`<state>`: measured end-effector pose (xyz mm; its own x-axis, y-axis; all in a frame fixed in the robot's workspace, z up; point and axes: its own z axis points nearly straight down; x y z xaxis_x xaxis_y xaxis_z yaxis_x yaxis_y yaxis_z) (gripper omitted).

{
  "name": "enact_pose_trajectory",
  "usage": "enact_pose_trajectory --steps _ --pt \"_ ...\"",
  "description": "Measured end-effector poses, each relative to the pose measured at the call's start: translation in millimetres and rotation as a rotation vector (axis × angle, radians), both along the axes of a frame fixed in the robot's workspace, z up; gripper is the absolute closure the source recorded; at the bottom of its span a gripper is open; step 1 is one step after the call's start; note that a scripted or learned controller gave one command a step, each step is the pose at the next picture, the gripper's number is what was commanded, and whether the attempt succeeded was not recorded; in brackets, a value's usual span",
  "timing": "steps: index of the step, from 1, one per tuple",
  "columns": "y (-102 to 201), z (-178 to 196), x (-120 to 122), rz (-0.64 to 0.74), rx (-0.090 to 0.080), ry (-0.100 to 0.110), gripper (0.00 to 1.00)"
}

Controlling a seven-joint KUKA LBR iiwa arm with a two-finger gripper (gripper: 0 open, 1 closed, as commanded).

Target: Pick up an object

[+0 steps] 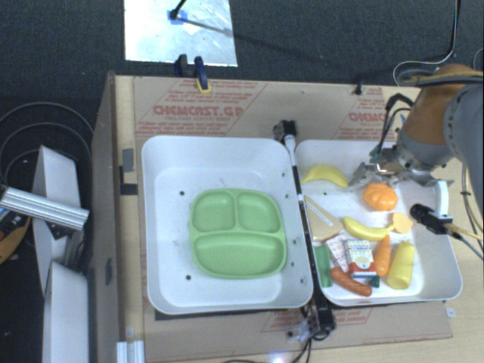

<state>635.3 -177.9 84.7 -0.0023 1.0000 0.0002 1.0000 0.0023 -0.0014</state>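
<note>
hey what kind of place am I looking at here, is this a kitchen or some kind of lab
Most likely a robotics lab, not a kitchen. A grey and orange robot arm reaches over two white bins on a cardboard-covered bench; the food is toys, like the orange and a green divided plate.

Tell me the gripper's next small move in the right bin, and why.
Probably a short descent straight onto the orange fruit. The gripper sits just above it at the back of the right bin, with nothing seen in it, and the fruit lies apart from the bananas, so it looks the nearest target.
</note>
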Motion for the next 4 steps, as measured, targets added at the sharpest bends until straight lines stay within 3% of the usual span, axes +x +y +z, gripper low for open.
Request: enact_pose_trajectory --steps 1,2,3,4 --pt "15 -1 -38 -0.002 0.000 0.000 0.00" --pt "15 11 -35 0.000 -0.001 -0.006 1.00" --pt "-1 87 -103 -0.005 -0.002 -0.004 1.00" --pt "77 121 -88 0.008 0.000 -0.006 1.00"
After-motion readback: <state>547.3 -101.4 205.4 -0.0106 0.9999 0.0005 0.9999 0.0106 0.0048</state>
